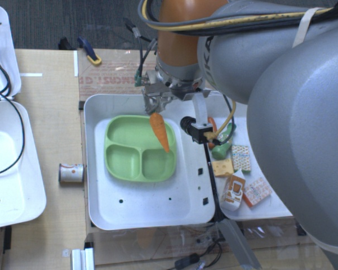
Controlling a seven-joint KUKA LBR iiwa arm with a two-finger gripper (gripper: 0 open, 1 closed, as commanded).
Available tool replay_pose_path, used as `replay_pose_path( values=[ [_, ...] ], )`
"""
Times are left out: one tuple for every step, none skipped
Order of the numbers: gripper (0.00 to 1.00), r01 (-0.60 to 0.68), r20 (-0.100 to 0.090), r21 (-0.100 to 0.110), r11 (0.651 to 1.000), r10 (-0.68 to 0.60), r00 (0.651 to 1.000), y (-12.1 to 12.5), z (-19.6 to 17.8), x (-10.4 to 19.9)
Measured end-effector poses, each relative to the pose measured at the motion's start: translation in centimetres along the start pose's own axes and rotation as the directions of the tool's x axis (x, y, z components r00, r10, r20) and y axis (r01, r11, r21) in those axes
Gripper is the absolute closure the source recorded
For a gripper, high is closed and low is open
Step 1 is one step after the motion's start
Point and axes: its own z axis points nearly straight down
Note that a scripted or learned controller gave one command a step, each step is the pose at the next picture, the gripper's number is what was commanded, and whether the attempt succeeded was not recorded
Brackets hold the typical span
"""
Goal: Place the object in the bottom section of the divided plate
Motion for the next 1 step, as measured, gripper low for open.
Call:
replay_pose_path(
  values=[
    [0.00, 0.000, 0.001, 0.000, 1.000, 0.000, 1.000, 0.00, 0.01, -0.03]
  ],
)
